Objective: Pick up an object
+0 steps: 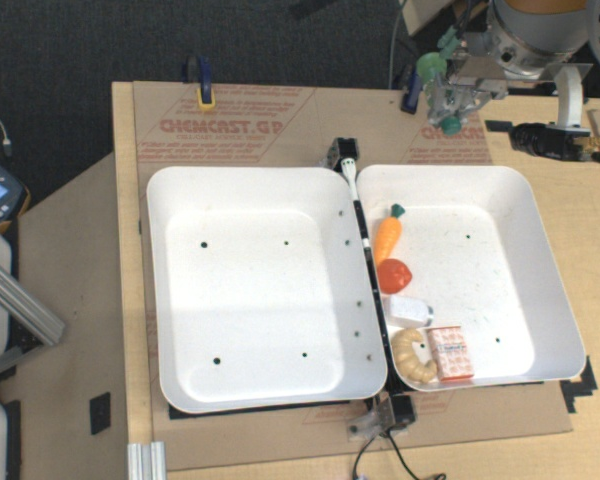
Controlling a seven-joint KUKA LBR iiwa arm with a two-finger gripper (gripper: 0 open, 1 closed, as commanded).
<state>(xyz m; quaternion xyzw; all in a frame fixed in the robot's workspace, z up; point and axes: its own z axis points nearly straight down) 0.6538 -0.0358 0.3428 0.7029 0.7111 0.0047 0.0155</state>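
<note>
Several items lie along the left side of the right bin [520, 268]. An orange carrot with a green top [387, 236] is farthest back. A red round fruit [394, 275] sits just in front of it, then a small white block [408, 313]. At the near corner a pale pastry [412, 356] rests against a red and white packet [450, 353]. My gripper [450, 108] hangs high above the bench, behind the right bin's far rim and well away from all of these.
The left bin [180, 298] stands beside the right one, with a black divider strip [362, 243] between them. Both rest on a brown cardboard sheet [250, 118] held by a blue clamp [204, 78].
</note>
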